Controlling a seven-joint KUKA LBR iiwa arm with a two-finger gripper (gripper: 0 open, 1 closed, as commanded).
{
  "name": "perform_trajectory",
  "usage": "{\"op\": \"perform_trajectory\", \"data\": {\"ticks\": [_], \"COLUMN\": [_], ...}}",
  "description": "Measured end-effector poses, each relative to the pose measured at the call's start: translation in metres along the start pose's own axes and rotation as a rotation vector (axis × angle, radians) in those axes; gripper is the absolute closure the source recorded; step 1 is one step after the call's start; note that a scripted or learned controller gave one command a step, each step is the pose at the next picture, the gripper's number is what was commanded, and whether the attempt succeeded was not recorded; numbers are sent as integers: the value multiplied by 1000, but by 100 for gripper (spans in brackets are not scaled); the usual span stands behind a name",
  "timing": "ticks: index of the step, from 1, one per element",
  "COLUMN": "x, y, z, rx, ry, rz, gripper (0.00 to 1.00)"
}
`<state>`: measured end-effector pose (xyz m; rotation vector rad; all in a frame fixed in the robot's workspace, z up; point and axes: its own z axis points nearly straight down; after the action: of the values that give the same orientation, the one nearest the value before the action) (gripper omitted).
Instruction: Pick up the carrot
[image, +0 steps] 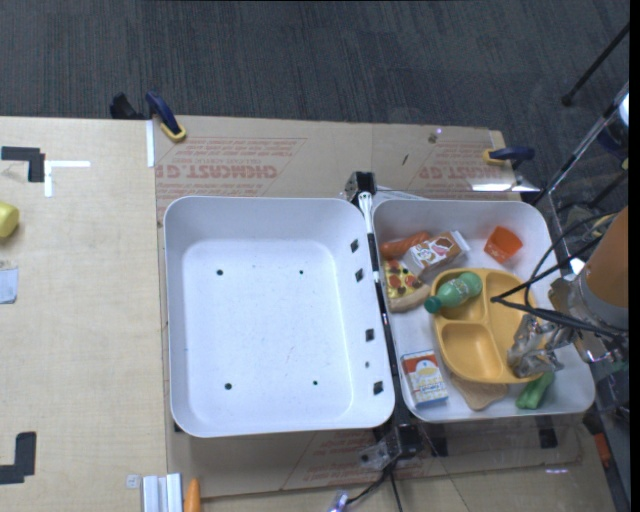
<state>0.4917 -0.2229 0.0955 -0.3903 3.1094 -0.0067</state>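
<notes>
Over the right-hand bin (535, 215), near its lower right corner, the tool (532, 352) hangs at the end of the grey arm that comes in from the right; whether it is wide or narrow cannot be told, because its metal parts blur together. It sits above the right edge of a yellow divided tray (480, 350), with a green vegetable (534, 391) just below it. The carrot (403, 245) lies well apart from the tool, at the upper left of this bin, close against a small carton (437, 253). Beside these are a pizza slice (403, 285), a green bottle (455, 294), an orange block (503, 243) and a little box (425, 378). To the left stands the other white bin (180, 330) on the table (70, 380).
</notes>
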Motion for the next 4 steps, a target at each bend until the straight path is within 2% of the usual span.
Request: {"op": "perform_trajectory", "data": {"ticks": [1, 2, 3, 4], "x": [-8, -66, -69, -78], "y": [1, 67, 67, 39], "z": [-3, -2, -12, 1], "rx": [4, 2, 6, -2], "ry": [-19, -9, -15, -1], "rz": [-4, 24, 21, 304], "gripper": [0, 0, 100, 100]}}
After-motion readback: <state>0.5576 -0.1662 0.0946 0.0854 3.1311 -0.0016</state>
